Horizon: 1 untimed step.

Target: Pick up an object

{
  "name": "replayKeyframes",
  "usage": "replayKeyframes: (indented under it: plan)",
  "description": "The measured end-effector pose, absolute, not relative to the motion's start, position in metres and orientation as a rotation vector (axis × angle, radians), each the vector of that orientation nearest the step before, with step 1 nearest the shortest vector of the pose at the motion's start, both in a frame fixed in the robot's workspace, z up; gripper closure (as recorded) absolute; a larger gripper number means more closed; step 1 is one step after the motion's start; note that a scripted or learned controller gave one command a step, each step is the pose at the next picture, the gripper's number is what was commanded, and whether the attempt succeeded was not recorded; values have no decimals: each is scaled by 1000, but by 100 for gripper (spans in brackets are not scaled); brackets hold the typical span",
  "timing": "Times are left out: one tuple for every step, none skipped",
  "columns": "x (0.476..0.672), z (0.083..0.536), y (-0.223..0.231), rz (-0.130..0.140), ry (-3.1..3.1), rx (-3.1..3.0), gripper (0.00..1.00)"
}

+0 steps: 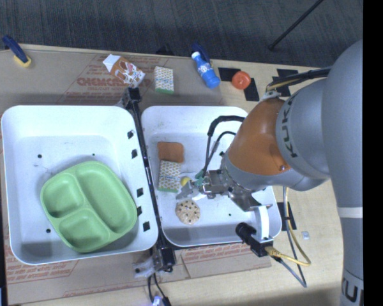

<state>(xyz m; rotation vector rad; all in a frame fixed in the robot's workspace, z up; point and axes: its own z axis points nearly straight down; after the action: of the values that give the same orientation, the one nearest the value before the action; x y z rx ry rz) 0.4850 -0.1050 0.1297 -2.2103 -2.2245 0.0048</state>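
Down in the right bin (pixel 179 116), the gripper (pixel 196 185) sits low among the objects, but whether it is open or closed cannot be told from above. Just left of it lies a small green-patterned packet (pixel 169 174), with a yellowish bit (pixel 184 181) between them. A round speckled cookie (pixel 188 212) rests just below, and an orange-brown block (pixel 171 151) lies above the packet. Beside it, the left bin (pixel 25 126) holds a green divided plate (pixel 89 204).

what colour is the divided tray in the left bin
Light green; the divided tray shows best in the camera view.
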Motion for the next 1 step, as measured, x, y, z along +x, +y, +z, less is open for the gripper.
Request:
replayKeyframes:
  plan:
    - [596, 96, -92, -7, -2231, -2217, 0]
